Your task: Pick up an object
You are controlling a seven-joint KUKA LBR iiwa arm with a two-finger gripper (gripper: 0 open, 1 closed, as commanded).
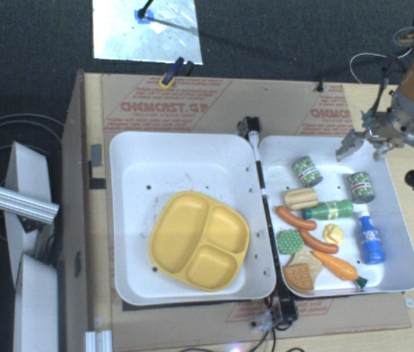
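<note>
The right bin [401,218] holds several toy foods: two green cans [307,171] [361,186], a bun [301,197], a green bottle [329,210], a red sausage [295,219], a blue bottle [371,239], a carrot [335,264] and a waffle piece [301,274]. My gripper [363,147] hangs over the bin's far right edge, above and behind the cans. Its fingers [346,146] are spread open with nothing between them.
A yellow divided plate [200,239] lies in the left bin [141,167]. A black divider clip [251,129] sits between the bins at the back. Cardboard [192,101] lines the bench under both bins. Cables and metal parts lie at the far left [16,196].
</note>
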